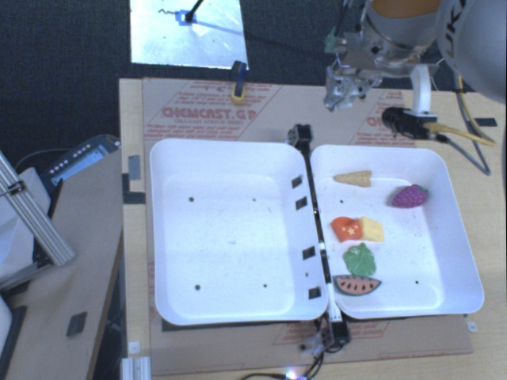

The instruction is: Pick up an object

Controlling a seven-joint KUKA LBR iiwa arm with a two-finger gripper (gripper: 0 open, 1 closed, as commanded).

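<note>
The right bin holds several toy foods: a tan cone-shaped piece, a purple grape bunch, an orange-red piece touching a yellow block, a green leafy piece and a watermelon slice. My gripper hangs high above the bench beyond the far rim of the right bin, away from all the objects. Nothing shows between its fingers.
The left bin lies beside the right one, joined by a black-clipped divider. A cardboard sheet lies under both bins. A shiny metal plate sits at the back left. Cables run at the back right.
</note>
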